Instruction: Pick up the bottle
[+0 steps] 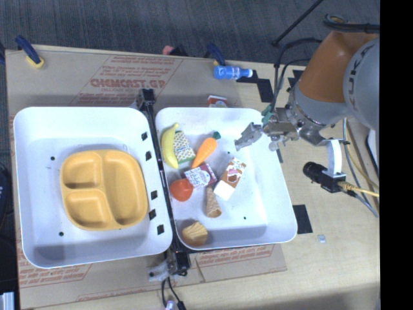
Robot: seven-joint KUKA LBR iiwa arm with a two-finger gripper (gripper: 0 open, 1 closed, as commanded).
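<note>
Nearest the lens, a toy bread roll (194, 232) rests at the front rim of the right-hand bin (274, 221), beside which a yellow divided tray (103, 189) occupies the left bin (32, 134). My pincer (248, 136) hangs over the right bin's far corner, fingers parted, gripping nothing. A blue bottle (231, 73) lies on its side on the bench (335, 257), outside both bins, well behind my pincer, so I judge the pick not yet begun.

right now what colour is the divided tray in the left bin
Yellow-orange; the divided tray shows best in the camera view.
</note>
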